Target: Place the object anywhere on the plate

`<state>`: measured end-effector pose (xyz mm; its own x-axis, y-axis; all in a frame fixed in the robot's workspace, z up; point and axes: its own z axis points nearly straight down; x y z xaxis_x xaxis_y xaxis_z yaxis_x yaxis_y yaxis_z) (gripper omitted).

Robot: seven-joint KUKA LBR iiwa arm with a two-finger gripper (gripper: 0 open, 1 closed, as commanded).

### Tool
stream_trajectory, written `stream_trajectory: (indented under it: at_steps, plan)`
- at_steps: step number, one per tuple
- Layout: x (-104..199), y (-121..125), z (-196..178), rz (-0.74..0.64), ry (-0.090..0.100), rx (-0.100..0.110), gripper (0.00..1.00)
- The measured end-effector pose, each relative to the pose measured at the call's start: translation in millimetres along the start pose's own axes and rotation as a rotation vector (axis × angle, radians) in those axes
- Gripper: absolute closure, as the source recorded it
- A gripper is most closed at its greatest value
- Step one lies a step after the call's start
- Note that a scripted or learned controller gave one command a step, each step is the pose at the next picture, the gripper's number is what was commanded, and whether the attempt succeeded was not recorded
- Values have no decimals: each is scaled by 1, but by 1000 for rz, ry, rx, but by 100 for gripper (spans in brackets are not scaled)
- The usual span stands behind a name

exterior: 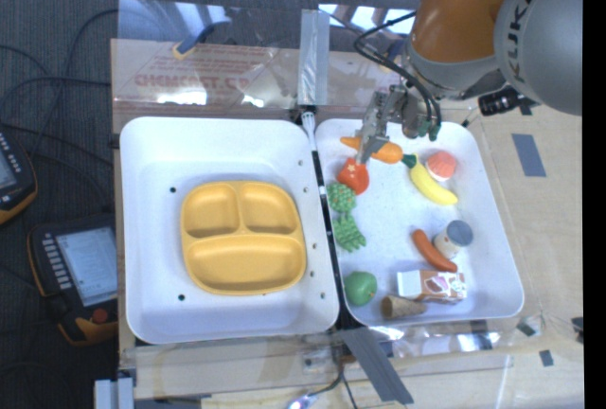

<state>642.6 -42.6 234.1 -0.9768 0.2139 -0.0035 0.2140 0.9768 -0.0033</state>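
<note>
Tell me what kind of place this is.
Probably a robot test lab, not a kitchen: an industrial arm over two white bins, toy food such as a banana, and cables on carpet.

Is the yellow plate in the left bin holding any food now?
Empty. All three compartments of the yellow plate show bare yellow surface; the toy foods, such as the banana, lie in the right bin.
</note>
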Motion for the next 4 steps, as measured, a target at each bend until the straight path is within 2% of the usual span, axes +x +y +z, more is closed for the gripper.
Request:
stream_trajectory:
  at_steps: [1,2,3,4]
  plan:
    - [39,63,15,-223,2,-4,100]
    - [91,102,50,-265,2,-4,100]
    - [91,102,50,-265,2,-5,0]
    - [90,103,40,-265,-1,-6,100]
